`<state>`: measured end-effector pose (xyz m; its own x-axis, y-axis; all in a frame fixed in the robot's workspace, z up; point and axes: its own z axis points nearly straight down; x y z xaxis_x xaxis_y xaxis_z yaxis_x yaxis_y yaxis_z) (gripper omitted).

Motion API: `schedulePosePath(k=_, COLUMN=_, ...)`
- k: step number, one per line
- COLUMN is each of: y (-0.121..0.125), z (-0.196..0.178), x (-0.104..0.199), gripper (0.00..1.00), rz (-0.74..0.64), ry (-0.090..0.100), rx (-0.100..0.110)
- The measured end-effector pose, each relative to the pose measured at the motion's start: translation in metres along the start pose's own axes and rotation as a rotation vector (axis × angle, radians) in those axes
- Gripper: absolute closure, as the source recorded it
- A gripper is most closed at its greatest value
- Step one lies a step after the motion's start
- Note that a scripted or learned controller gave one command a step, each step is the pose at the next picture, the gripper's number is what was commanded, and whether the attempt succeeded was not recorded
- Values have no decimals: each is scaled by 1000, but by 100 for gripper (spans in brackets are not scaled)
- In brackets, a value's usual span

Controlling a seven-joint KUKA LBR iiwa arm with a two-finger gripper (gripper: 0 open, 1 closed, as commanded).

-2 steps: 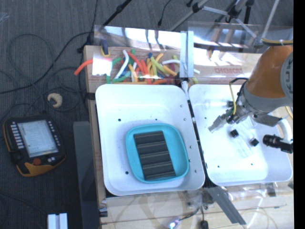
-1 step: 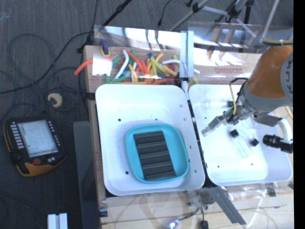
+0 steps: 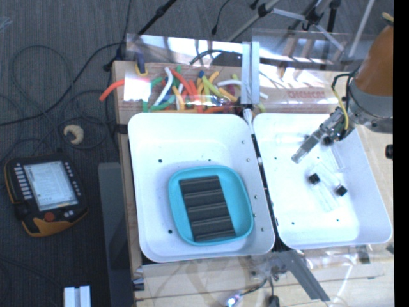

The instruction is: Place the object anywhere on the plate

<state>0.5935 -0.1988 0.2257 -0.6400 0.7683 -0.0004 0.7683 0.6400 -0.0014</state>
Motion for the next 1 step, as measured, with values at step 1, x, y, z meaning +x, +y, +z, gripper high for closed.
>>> schedulePosePath(k=1, y=39, z=-7, x=-61, gripper=0, rz=-21, ry=1, rx=-2)
